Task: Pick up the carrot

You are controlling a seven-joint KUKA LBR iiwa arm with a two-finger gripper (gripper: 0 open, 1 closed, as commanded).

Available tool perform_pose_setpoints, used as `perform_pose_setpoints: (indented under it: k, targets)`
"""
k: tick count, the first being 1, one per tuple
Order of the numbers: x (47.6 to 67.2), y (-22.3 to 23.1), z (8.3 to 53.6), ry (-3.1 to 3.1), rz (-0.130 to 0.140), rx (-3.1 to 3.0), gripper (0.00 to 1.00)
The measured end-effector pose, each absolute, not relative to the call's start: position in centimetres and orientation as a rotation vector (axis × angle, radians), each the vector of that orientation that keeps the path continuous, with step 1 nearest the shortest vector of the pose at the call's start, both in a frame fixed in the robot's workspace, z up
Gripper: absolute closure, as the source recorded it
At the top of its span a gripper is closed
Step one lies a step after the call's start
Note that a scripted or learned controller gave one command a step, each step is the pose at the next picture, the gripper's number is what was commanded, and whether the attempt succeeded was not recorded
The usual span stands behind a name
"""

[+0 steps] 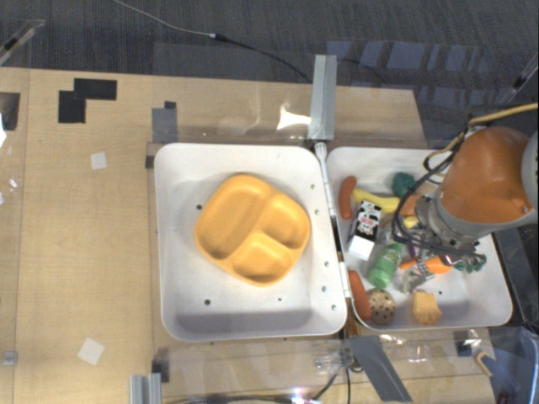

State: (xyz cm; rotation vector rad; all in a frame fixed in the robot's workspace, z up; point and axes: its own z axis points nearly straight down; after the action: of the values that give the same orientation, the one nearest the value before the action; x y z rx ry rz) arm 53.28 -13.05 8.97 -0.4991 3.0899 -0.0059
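At lower right of the frame, the hand [421,263] hangs over the crowded right bin [493,305]; its grip state cannot be told. Beneath it the carrot [434,267] lies beside a green bottle [385,265], so a grab may catch neighbours instead.

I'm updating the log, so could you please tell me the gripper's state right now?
Gripper: cannot be told; it sits low over the small orange carrot.

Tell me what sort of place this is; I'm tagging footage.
Probably a robotics lab bench: two white bins side by side, a robot arm reaching over toy food, cables above.
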Motion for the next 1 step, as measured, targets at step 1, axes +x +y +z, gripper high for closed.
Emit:
perform_pose_setpoints:
  k: [1]
  targets:
    - [53.60, -12.94, 10.23, 3.081, -0.009, -0.501, 1.00]
